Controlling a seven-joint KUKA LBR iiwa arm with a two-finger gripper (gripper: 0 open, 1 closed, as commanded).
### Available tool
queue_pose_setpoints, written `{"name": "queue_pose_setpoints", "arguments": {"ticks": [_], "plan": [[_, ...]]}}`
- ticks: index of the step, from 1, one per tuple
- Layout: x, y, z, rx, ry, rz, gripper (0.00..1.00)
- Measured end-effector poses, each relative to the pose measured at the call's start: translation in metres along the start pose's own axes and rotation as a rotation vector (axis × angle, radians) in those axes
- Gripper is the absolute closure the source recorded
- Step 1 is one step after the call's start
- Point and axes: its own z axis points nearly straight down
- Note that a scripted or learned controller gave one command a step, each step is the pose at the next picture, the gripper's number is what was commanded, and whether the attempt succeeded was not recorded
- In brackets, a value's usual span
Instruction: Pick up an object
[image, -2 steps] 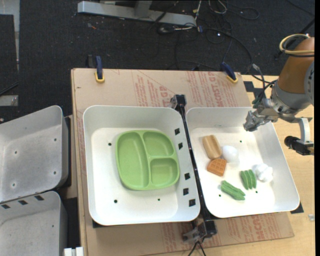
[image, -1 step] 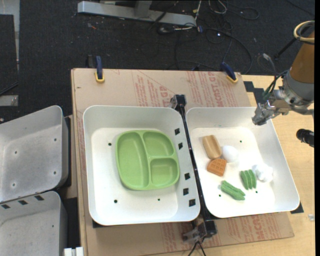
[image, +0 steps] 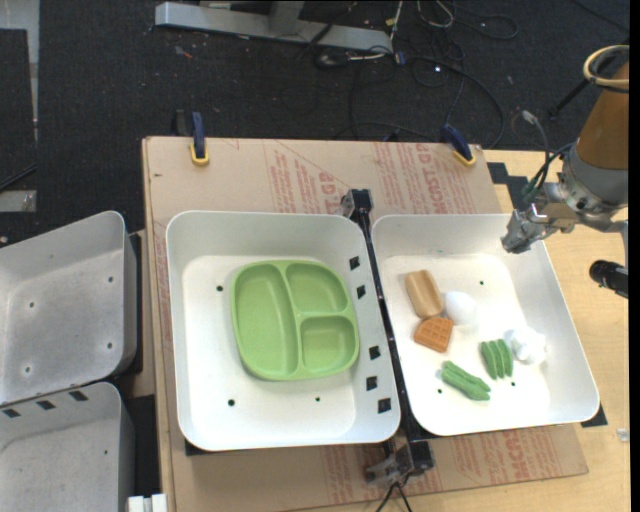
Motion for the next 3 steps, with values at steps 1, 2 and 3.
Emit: {"name": "queue_pose_setpoints", "arguments": {"ticks": [1, 2, 3], "plan": [[0.055, -0.01, -0.014, 0.001, 0.003, -0.006, 1.0], [0.101, -0.014, -0.009, 0.003, 0.003, -0.006, 1.0], [0.16, -0.024, -0.005, 0.004, 0.003, -0.006, 1.0]]}}
